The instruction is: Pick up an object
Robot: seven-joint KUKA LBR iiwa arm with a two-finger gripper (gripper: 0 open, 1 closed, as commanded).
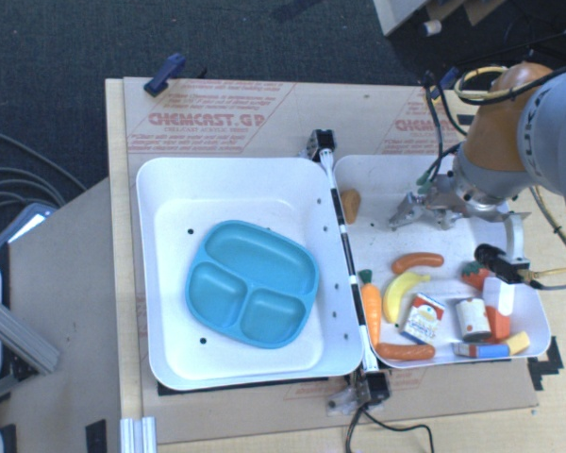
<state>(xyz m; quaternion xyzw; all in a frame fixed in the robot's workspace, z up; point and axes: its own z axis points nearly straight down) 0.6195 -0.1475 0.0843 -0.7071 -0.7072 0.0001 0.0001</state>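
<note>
The right bin (382, 176) holds several toy foods. A small brown piece (350, 204) lies near its left wall. A red sausage (418, 261), a yellow banana (403, 292), a carrot (371, 310), a second sausage (405, 352) and a small printed carton (423, 319) lie towards the front. My gripper (411, 213) hangs low over the bin's bare back part, to the right of the brown piece and above the upper sausage. Nothing shows in its grasp.
The left bin (160, 253) holds a blue divided plate (253, 283). A white can (471, 317), a red and white item (498, 305) and a blue and yellow marker (491, 349) crowd the right bin's front right corner. Cables (481, 81) loop above the arm.
</note>
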